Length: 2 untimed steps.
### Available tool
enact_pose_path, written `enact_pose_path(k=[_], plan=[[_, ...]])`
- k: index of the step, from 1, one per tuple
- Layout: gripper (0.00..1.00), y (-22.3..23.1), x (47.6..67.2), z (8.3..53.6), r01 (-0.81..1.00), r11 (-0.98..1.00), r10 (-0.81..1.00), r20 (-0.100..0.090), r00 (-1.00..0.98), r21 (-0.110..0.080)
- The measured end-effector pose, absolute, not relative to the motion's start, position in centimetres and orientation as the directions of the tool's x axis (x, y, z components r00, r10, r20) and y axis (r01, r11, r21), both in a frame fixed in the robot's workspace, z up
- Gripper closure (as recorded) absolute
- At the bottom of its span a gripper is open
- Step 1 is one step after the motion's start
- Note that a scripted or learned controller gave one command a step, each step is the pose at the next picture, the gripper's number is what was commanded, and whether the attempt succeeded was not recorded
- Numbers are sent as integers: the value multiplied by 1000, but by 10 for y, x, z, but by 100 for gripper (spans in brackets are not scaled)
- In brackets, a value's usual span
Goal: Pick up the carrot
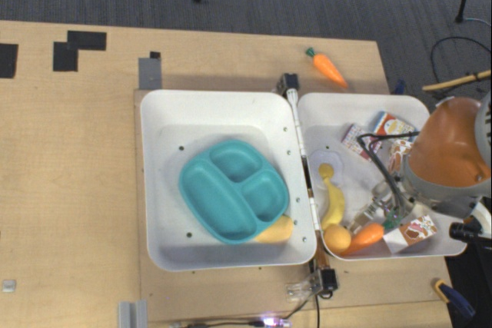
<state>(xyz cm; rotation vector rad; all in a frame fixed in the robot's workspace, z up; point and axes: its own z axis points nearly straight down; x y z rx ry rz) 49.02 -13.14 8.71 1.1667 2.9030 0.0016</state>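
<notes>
An orange carrot (368, 235) lies in the right bin (407, 105), near its front edge, touching a round orange fruit (337, 240) on its left. My gripper (383, 205) hangs low just above and to the right of this carrot, under the arm's orange band (453, 144). I see nothing held in the gripper. A second carrot (328, 68) with a green top lies on the bench behind the bins.
A yellow banana (333, 200) lies left of the gripper. Printed packets (384, 128) sit at the back of the right bin, another packet (416, 229) at the front right. The left bin (165, 119) holds a teal divided plate (233, 190) and a yellow item (275, 231).
</notes>
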Motion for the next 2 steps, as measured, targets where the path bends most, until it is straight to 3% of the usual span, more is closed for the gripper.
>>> enact_pose_path(k=[1,2], plan=[[0,-129,489,87,874,486,874,-3,-486,5],[0,-141,489,86,917,399,917,-1,-399,7]])
